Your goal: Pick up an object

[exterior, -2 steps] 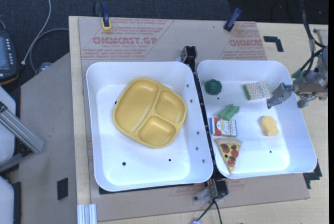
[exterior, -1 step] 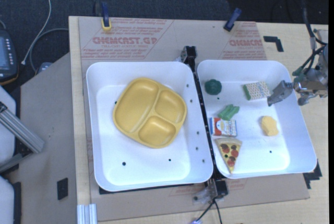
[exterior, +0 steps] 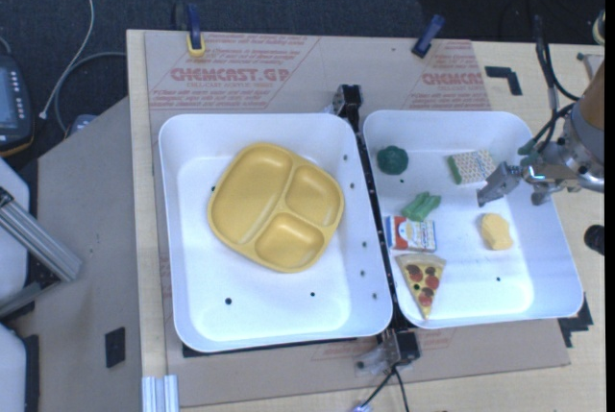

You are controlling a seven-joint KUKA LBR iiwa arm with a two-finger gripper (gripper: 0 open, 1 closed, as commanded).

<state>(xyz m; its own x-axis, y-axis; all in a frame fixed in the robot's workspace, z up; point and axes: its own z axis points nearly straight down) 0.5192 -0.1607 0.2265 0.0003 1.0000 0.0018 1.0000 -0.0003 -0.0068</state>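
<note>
Pincer (exterior: 516, 181) of ours hangs over the right bin (exterior: 548, 304), between the patterned block (exterior: 472, 166) and the yellow piece (exterior: 496, 231), jaws spread with nothing between them. We judge the pick not yet begun; everything lies unlifted.

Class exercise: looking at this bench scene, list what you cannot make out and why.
- Arm: cut off by the camera view's right edge.
- Small carton: its print is too small to read.
- Patterned block: its pattern is too fine to identify.
- Hand: its finger spacing is too blurred to judge.
</note>
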